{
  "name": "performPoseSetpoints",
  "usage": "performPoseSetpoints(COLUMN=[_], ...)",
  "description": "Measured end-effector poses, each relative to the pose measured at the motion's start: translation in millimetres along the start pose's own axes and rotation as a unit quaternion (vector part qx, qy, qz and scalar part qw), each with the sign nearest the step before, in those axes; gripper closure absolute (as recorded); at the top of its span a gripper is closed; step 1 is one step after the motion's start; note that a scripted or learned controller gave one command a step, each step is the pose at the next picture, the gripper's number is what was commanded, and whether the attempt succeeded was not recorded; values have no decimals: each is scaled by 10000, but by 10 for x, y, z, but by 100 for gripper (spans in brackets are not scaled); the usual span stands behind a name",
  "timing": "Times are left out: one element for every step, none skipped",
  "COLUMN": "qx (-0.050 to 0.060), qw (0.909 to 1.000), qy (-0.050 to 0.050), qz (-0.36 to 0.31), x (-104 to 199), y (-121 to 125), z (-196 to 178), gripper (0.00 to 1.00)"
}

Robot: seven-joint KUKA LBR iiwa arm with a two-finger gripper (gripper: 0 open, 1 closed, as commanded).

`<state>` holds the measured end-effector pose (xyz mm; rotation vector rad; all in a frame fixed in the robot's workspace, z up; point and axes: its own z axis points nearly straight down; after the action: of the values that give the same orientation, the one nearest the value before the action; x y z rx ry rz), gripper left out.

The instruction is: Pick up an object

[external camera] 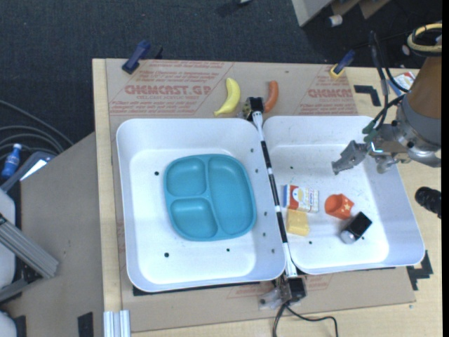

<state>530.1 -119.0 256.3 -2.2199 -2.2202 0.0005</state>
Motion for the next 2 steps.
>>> performPoseSetpoints(qx=[11, -10], qw=[10000, 10000], qy=[0, -5], qz=[5, -3], x=[163, 267], y=[123, 860], z=[1426, 1717], gripper=[0, 0])
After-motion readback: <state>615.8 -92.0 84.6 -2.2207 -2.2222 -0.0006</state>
